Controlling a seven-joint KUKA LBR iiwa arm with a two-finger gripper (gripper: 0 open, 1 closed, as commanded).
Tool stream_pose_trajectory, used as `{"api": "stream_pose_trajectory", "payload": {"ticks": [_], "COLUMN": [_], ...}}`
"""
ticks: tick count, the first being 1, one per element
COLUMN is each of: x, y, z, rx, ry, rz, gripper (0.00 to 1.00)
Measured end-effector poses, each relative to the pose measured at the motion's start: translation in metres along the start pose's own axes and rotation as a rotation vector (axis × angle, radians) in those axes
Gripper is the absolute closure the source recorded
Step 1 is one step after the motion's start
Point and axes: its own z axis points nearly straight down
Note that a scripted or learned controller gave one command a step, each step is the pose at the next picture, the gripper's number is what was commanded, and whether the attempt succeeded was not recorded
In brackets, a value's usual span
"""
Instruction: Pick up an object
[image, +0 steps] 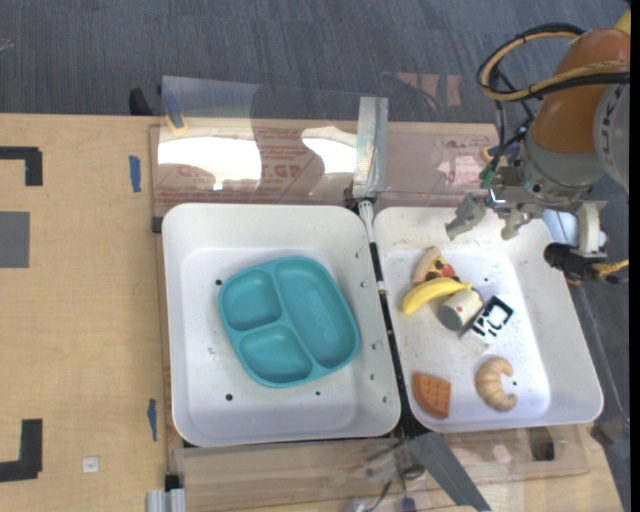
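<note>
Near edge of right bin: a waffle lies at its near left and a croissant just to the right of it, the 2 apart from each other.
Middle of right bin: a banana lies across the bin, touching a small grey cup on its side; a black-and-white tag sits just right of the cup.
A little farther: a pizza slice touches the banana's far side.
Left bin: holds a teal divided plate, well apart from the toys.
Far right: the gripper hovers over the far edge of the right bin, its 2 fingers spread, nothing between them.
Task's thing: any of the toys will do; all of them lie in the right bin, nearer than the gripper.
Step in hand: choosing and lining up on 1 item, as I judge it.
Doing it well: the croissant or waffle looks the safer pick, each lying free; the banana cluster risks a nudge or a double catch. Centre over the item, straddle its narrow side, then descend straight.
</note>
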Motion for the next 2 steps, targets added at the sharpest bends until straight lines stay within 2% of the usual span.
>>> {"api": "stream_pose_trajectory", "payload": {"ticks": [1,2], "x": [-0.068,-0.044], "y": [-0.109,-0.149], "z": [0.091,0.099], "rx": [-0.005,-0.016], "ry": [0.0,-0.004], "rz": [-0.001,0.003], "gripper": [0.0,0.0]}}
